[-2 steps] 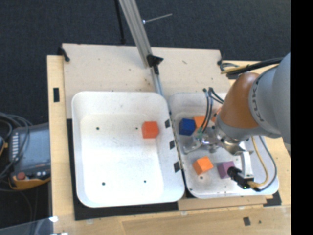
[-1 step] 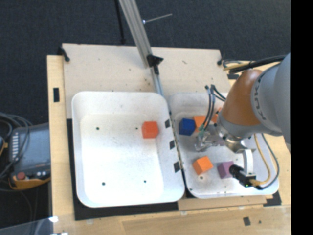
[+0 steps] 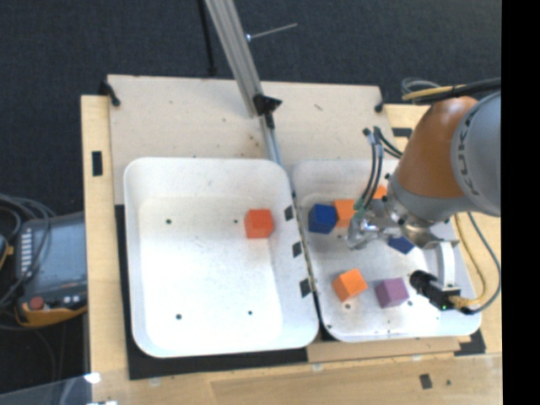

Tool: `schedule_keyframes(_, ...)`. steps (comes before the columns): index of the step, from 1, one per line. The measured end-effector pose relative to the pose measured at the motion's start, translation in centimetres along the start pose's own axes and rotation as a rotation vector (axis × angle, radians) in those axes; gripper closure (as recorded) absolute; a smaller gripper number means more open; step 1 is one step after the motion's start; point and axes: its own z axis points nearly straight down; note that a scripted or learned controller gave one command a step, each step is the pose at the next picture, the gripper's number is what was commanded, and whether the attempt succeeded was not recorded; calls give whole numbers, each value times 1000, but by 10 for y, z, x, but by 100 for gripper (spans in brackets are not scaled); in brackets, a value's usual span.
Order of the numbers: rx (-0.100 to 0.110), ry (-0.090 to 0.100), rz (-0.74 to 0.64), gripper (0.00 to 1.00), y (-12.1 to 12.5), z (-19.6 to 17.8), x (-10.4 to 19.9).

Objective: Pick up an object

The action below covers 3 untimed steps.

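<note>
My gripper (image 3: 364,231) hangs low over the right bin (image 3: 337,332), near its middle, on the grey arm with the orange band (image 3: 434,150). Just left of it sit a blue cube (image 3: 322,218) and an orange cube (image 3: 344,210), side by side. A small blue piece (image 3: 402,245) shows just right of the gripper, partly hidden by the wrist. Nearer the front of that bin lie another orange cube (image 3: 349,284) and a purple cube (image 3: 391,292). In the left bin (image 3: 152,327) a single orange cube (image 3: 259,224) rests right of centre.
A slanted aluminium bar (image 3: 238,49) rises from the back between the two bins. Cables (image 3: 472,294) loop from the wrist over the right bin's right side. A grey control box (image 3: 42,260) sits off the bench at the left.
</note>
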Motion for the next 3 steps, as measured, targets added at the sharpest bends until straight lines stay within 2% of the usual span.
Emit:
schedule_keyframes(1, -2, -1, 0, 100, -5, -62, -3)
schedule_keyframes(2, 4, -1, -3, 100, -4, -62, -3)
schedule_keyframes(3, 7, 1, -3, 100, -7, -53, 49)
